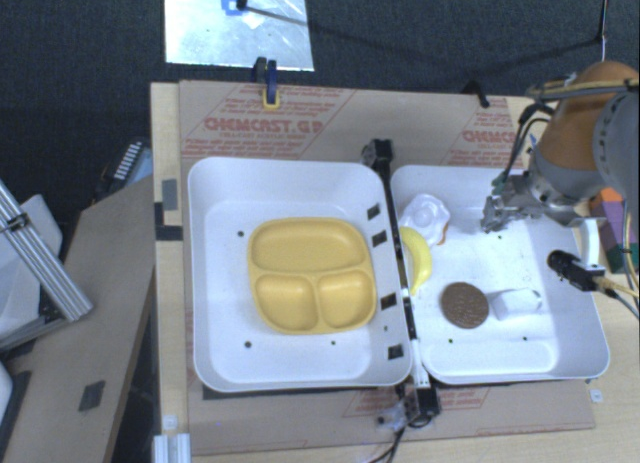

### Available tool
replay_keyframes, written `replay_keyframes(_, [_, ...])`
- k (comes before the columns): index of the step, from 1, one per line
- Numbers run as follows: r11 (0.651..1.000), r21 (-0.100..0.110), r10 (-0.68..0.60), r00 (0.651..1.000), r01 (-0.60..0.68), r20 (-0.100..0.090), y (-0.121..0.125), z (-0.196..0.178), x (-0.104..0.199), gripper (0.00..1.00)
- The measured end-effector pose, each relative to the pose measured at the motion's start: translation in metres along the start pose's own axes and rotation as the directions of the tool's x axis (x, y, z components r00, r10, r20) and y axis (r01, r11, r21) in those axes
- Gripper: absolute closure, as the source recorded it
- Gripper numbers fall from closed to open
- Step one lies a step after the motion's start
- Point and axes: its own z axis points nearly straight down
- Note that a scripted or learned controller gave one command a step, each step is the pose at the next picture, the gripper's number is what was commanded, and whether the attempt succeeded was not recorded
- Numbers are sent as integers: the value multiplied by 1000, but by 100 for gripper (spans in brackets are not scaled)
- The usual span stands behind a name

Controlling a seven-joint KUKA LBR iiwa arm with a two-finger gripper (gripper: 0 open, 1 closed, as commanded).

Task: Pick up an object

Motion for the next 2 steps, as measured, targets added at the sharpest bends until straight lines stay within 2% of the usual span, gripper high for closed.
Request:
replay_keyframes(1, [1000,0,1,1000,-1,-1,3,-43,0,100])
replay_keyframes(2, [1000,1,1,1000,-1,0,3,-105,-5,100])
